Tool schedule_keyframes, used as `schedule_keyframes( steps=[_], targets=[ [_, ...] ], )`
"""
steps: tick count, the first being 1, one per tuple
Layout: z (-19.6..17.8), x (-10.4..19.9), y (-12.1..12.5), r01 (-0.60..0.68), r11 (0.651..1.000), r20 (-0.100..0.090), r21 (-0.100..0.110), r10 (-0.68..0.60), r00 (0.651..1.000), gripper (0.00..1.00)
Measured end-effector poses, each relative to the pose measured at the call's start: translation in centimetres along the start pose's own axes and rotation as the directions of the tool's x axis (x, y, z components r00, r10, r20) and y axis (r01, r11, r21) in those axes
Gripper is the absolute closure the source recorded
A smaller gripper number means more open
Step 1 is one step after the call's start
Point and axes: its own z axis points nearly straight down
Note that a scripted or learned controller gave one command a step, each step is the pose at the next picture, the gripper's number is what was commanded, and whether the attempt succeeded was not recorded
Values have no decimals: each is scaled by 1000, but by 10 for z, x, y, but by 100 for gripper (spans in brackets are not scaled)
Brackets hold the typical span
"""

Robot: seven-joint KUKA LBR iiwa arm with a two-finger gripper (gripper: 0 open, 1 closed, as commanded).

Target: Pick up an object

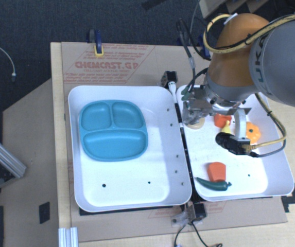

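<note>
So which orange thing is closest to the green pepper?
The orange block near the right bin's front edge; it touches the green pepper. The other orange pieces sit farther back by the arm.

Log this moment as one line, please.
arm: over right bin | gripper: low, far-left corner | blue plate: left bin | held: unclear

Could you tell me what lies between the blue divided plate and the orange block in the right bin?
In the camera view, between the blue divided plate and the orange block lie bare white bin floor and the two bins' adjoining rims.
</note>
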Motion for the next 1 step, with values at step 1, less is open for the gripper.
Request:
schedule_keyframes(
  steps=[1],
  targets=[
    [-15,43,-23,1,1000,-1,-2,-1,1000,100]
  ],
)
